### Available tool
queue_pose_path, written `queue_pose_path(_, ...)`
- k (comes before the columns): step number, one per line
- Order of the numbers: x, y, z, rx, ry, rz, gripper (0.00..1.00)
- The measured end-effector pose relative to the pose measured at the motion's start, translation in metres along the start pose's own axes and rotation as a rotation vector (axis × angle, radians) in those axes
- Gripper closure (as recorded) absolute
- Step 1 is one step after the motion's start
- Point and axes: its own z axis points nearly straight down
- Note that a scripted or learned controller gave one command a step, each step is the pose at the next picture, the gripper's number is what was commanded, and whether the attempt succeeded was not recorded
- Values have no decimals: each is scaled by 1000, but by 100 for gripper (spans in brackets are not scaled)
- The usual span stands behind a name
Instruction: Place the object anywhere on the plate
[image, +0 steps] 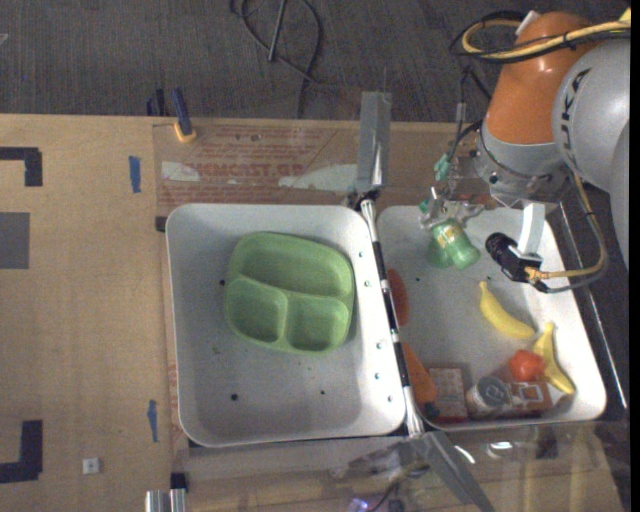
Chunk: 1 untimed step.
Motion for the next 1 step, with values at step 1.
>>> queue_pose_path(1,70,15,19,0,1,-45,100)
